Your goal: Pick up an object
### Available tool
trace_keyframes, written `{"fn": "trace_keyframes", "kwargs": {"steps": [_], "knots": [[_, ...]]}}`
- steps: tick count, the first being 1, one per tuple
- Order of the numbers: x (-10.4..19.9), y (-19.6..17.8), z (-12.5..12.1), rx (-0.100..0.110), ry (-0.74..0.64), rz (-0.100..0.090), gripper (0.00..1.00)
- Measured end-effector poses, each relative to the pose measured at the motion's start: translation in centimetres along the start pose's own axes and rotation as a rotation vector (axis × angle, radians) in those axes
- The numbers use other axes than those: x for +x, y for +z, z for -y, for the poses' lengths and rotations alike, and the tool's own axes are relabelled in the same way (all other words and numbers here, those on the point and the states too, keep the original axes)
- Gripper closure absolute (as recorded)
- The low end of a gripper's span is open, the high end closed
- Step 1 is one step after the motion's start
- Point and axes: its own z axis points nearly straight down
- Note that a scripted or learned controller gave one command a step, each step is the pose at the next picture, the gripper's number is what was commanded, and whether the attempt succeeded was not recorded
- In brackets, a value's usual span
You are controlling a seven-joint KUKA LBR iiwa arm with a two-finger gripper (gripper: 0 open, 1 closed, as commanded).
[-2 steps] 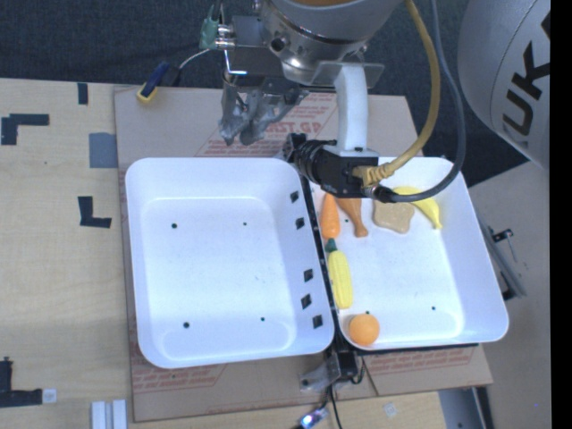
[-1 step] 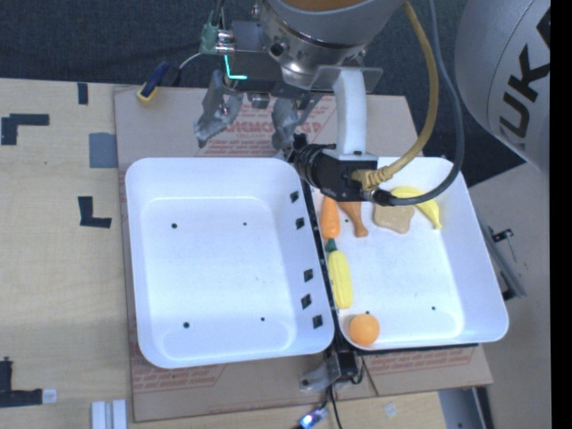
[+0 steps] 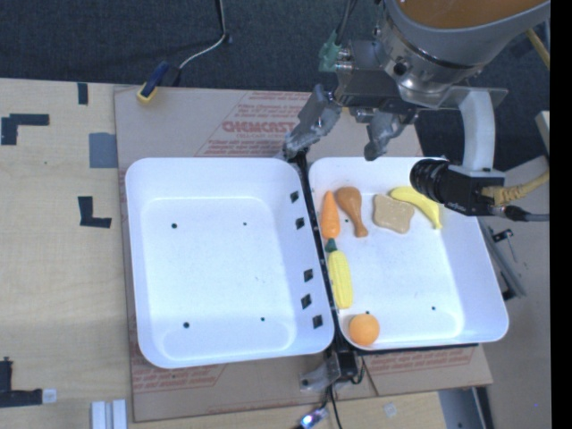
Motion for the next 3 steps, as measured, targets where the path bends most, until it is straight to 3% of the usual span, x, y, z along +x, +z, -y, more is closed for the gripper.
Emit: {"fn": "trace_keyframes", "kwargs": {"steps": [1, 3], "knots": [[0.6, -0.9, 0.0, 0.001, -0.010, -0.001, 1.00], [9.7, 0.1, 0.1, 0.000, -0.014, -0.003, 1.00]]}}
